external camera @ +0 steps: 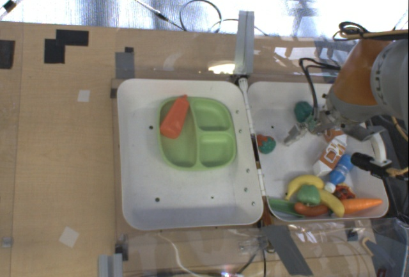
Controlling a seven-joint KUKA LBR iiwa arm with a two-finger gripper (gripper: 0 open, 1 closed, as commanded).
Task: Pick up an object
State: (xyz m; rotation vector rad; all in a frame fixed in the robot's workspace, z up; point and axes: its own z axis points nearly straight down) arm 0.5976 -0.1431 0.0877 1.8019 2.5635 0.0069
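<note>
Camera view is showing the gripper (298,134) hanging low in the right bin (276,174), fingers slightly spread and pinching nothing, probably lining up on the nearby teal-and-orange toy (265,143).

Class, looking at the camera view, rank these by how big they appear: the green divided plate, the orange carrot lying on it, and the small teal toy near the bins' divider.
1. Green divided plate, clearly largest.
2. Orange carrot.
3. Small teal toy, smallest.
</note>
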